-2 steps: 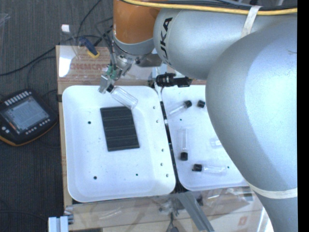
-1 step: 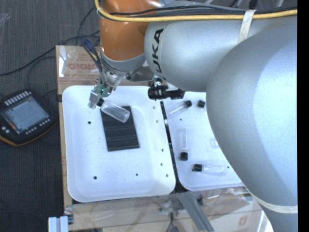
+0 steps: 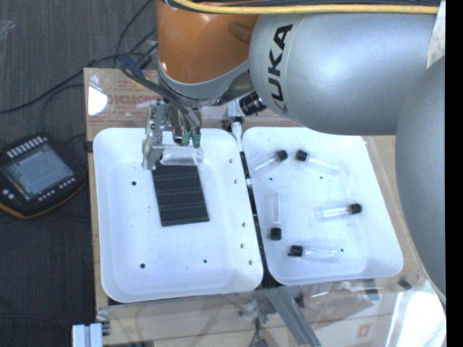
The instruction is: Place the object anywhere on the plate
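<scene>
Hovering — gripper point(image 3: 172, 144) touching plate point(image 3: 181, 194).

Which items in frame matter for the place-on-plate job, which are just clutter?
Job:
- end effector, over the plate's far end
- black ridged plate, left bin
- capped vials, right bin

Clutter:
- handheld controller on the floor, left
- cables behind the bench
</scene>
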`<state>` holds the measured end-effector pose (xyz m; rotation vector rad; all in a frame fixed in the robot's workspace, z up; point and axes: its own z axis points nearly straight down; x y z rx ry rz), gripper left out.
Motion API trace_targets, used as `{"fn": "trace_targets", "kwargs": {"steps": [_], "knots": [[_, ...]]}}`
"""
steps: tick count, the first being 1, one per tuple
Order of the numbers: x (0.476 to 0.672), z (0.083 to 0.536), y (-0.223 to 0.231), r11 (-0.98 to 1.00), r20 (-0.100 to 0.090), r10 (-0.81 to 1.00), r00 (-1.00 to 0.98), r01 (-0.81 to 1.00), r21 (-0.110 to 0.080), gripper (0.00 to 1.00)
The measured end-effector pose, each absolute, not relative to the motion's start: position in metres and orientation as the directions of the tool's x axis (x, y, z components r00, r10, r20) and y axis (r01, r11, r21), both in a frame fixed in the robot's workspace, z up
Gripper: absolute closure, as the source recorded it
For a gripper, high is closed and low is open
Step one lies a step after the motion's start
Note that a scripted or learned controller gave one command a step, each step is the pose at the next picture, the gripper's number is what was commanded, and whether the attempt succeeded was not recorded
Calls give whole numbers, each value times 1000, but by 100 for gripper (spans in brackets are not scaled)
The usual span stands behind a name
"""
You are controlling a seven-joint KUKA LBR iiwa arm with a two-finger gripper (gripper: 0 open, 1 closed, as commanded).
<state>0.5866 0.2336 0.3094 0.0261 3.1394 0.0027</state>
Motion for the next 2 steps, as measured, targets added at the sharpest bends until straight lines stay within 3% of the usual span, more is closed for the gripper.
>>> {"fn": "trace_targets", "kwargs": {"steps": [1,2], "knots": [[504,331,234,935,-2,-355,-935,-355,2,100],[571,325,234,967,-2,-255,-967,-255,3,100]]}}
